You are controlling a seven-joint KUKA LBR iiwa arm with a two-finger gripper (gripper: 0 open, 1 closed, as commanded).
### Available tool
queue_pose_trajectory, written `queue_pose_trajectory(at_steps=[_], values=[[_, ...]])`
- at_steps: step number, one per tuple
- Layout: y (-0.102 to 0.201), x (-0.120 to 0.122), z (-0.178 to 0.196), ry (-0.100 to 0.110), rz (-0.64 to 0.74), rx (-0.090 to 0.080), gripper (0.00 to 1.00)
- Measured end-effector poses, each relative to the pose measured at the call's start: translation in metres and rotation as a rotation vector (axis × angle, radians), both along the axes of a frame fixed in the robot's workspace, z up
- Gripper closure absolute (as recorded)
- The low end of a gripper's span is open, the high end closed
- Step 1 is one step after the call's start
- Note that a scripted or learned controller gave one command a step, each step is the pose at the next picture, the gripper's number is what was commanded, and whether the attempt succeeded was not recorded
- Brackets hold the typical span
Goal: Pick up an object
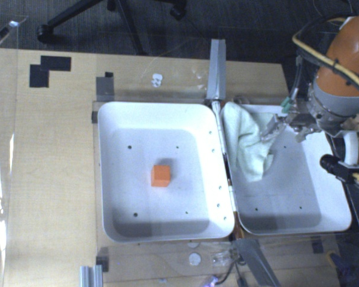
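Fingers of the gripper (274, 129) pinched the white cloth (246, 143) in the right bin (299, 217). It probably needed a slow, straight lift to keep hold.

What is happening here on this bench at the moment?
A grey robot arm with an orange band reaches in from the right over the right white bin. Its gripper is at a crumpled white cloth by that bin's left wall. A small orange cube lies alone in the left white bin.
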State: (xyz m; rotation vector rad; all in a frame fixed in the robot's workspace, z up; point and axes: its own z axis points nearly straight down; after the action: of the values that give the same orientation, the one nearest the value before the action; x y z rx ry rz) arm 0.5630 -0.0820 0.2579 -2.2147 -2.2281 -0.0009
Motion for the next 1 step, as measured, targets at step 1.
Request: queue_pose_trajectory(at_steps=[1], values=[[-0.002,0.0231,-0.1565,-0.004,-0.138,0.0,0.0]])
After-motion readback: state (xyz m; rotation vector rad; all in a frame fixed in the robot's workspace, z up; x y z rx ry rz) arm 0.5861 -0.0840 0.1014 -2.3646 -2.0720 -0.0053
